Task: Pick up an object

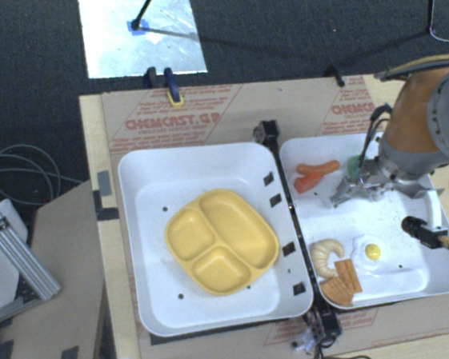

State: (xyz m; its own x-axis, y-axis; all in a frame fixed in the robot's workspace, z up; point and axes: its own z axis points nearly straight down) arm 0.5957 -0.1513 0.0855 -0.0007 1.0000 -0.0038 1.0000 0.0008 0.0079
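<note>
Gripper low, arm bent

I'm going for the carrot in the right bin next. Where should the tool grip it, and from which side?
Grip the carrot at its mid-length, coming straight down from above, fingers closing across its narrow width. It lies flat and roughly left-right near the right bin's far-left corner, with bare floor on its near side; the tool sits just to its right.

arm cut off at right edge, green item partly hidden behind tool
</note>
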